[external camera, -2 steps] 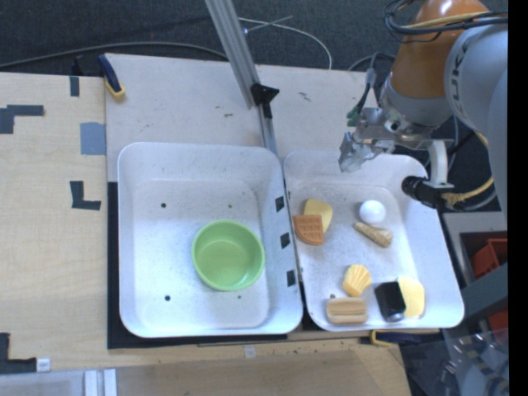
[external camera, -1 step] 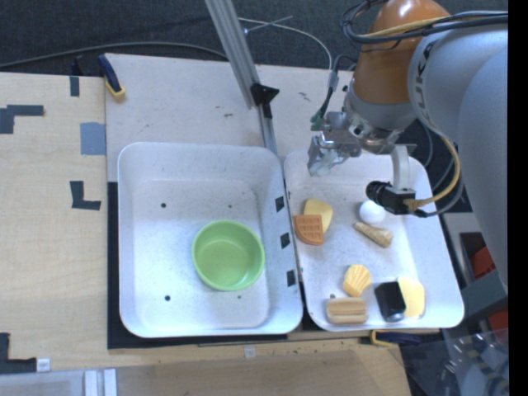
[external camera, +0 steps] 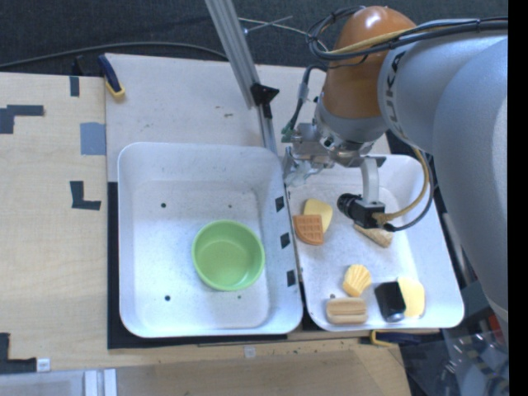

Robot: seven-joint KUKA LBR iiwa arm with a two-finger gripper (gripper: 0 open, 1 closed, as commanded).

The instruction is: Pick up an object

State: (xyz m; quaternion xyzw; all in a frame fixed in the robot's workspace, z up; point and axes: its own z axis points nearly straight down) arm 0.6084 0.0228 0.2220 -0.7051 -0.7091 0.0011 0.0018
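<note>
**Bench inspection: arm over right bin, objects at rest**

The arm (external camera: 445, 97) is the largest item, a smooth grey casing with a glossy orange dome above the wrist, reaching in from the right; cables loop around it. The gripper (external camera: 299, 169) sits at the upper left corner of the right bin, close to the divide between the bins; whether it is clenched or released cannot be told from this angle, and nothing is visibly grasped.

The left bin (external camera: 148, 180) is shallow, white, speckled, with rounded corners; it holds a green bowl (external camera: 228, 255), round, smooth, plastic-looking, upright near the bin's lower centre.

The right bin (external camera: 429, 246) is of like make; the candidate objects all lie in it. A black and yellow block (external camera: 400, 299) rests at the lower right. A tan bread-like roll (external camera: 346, 310), oblong, lies at the lower edge. A waffle-textured orange piece (external camera: 310, 229) touches a pale yellow rounded piece (external camera: 320, 213) just below the gripper. A yellow ridged shell shape (external camera: 356, 280) sits just above the roll. A small tan wedge (external camera: 375, 235) lies under a black fitting on the arm.
</note>
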